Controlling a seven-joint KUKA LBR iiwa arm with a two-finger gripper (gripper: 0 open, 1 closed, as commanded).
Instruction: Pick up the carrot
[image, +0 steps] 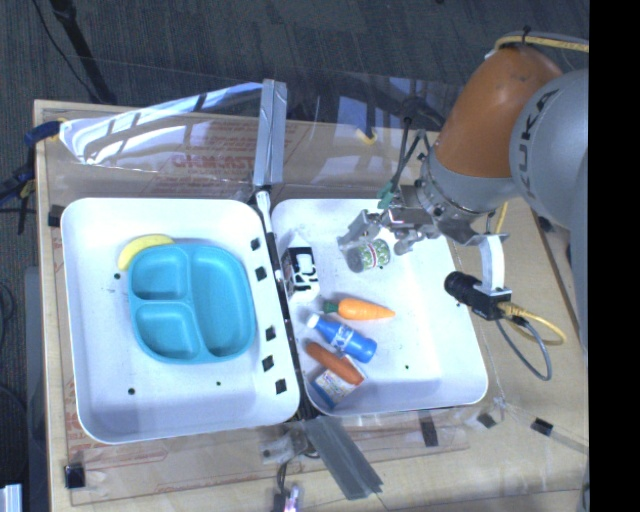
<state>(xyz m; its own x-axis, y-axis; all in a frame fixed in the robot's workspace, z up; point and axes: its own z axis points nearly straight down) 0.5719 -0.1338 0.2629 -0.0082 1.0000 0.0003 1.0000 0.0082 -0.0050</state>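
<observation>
The right shallow white bin (455, 370) holds the small orange carrot with green end (364, 310) near its centre. The metal two-finger tool (372, 232) hovers above and beyond it; its state cannot be told. Step: approach. Next, align and descend over the carrot.

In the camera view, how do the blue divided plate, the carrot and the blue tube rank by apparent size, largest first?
1. blue divided plate, by far the largest.
2 and 3. carrot and blue tube: they look about equally long, and the tube looks slightly thicker, so I would not rank one above the other.
</observation>
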